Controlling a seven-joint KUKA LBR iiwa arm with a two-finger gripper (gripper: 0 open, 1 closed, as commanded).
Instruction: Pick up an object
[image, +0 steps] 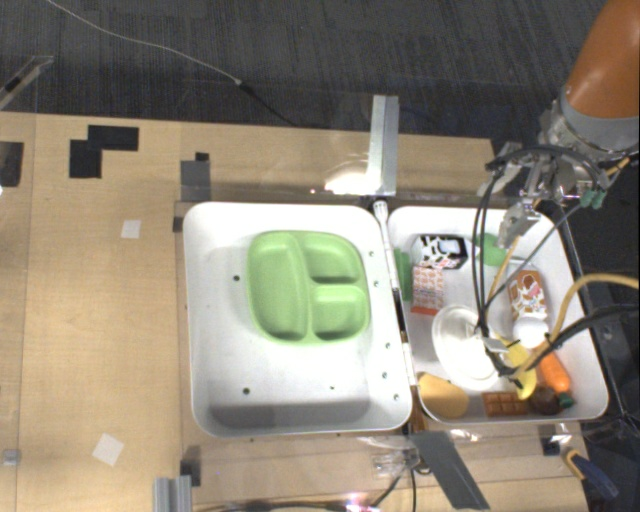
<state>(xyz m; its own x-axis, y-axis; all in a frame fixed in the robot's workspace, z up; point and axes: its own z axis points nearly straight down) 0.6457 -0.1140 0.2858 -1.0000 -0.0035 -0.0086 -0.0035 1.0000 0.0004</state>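
My gripper (517, 216) hangs over the far right part of the right bin (596, 400), under the grey wrist and its orange band. Below it in that bin lie several small objects: a black-and-white item (441, 250), a red-patterned pack (429, 288), a green piece (489, 251), a clear round cup (462, 345), a white packet with orange print (527, 296), a yellow banana (518, 360), an orange carrot (553, 374), a brown chocolate bar (502, 404) and a tan bread piece (443, 394). I see nothing held in the gripper.
The left bin (215, 400) holds a green divided plate (305, 285). Black and yellow cables (484, 270) trail from the wrist down across the right bin. A metal post (384, 145) stands behind the wall between the bins.
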